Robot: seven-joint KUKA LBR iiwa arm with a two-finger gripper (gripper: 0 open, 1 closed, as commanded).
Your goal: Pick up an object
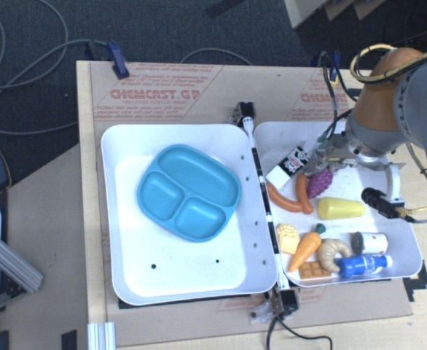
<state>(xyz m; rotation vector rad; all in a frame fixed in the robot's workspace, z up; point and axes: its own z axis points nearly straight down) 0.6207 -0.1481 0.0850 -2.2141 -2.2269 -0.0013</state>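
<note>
The right bin [410, 233] holds several toy foods. A bunch of purple grapes [320, 183] lies near its middle, with a small orange sausage [302, 187] and a longer red-orange sausage [285, 199] to its left. A yellow fruit [339, 208] lies just below the grapes. My gripper [323, 159] reaches down from the right, directly over the top of the grapes and close to a small black and white box [292, 163]. The wrist hides the gripper's tip, and nothing can be seen held in it.
At the right bin's front lie a corn cob [288, 236], a carrot [306, 251], a croissant [334, 250], a waffle [313, 270], a blue bottle [363, 265] and a black and white can [370, 241]. The left bin [126, 268] bears a blue divided plate [189, 192].
</note>
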